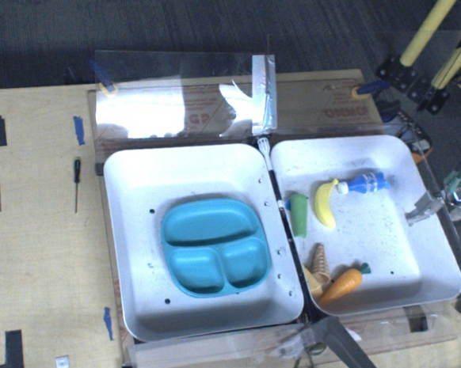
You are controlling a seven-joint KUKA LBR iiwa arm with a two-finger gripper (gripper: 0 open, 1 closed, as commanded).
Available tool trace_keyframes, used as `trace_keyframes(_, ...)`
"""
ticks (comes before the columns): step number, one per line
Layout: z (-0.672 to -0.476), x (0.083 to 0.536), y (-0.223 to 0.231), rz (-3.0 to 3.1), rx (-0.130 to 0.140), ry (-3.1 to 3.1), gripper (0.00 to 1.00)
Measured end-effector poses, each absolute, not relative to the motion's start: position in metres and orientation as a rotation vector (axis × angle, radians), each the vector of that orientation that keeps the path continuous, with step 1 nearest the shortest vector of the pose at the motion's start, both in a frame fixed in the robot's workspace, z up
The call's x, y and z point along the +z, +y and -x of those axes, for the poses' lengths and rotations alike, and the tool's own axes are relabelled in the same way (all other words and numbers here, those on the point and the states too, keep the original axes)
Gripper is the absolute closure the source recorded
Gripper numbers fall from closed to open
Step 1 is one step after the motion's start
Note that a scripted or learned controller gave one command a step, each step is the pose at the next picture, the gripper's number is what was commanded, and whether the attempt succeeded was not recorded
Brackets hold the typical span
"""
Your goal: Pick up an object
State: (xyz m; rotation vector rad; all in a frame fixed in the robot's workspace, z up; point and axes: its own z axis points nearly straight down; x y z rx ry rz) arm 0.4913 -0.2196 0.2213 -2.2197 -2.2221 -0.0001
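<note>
We see the claw (432,205) at the right bin's (397,285) right rim; whether its fingers are spread or pressed together we cannot tell. Well to its left lie a blue bottle (364,183) and a banana (324,203), touching, with a green piece (299,215) beyond. Below and left, a carrot (340,284) lies just beside a cone (317,261). Farthest left, a blue tray (215,245) sits in the left bin (131,227).

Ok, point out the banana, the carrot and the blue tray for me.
Banana (324,204), camera view, on the middle of its yellow curve.
Carrot (341,284), camera view, on the orange body.
Blue tray (210,222), camera view, on the floor of its long upper compartment.
</note>
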Motion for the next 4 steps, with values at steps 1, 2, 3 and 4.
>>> trace_keyframes(1, -0.486, 0.272, -0.183, 2.24, -0.006, -2.21, 0.0)
trace_keyframes(2, -0.478, 0.173, -0.141, 2.215, 0.005, -2.22, 0.0)
trace_keyframes(3, -0.519, 0.097, -0.092, 2.204, 0.006, -2.226, 0.0)
trace_keyframes(4, -0.578, 0.087, -0.104, 2.18, -0.005, -2.269, 0.0)
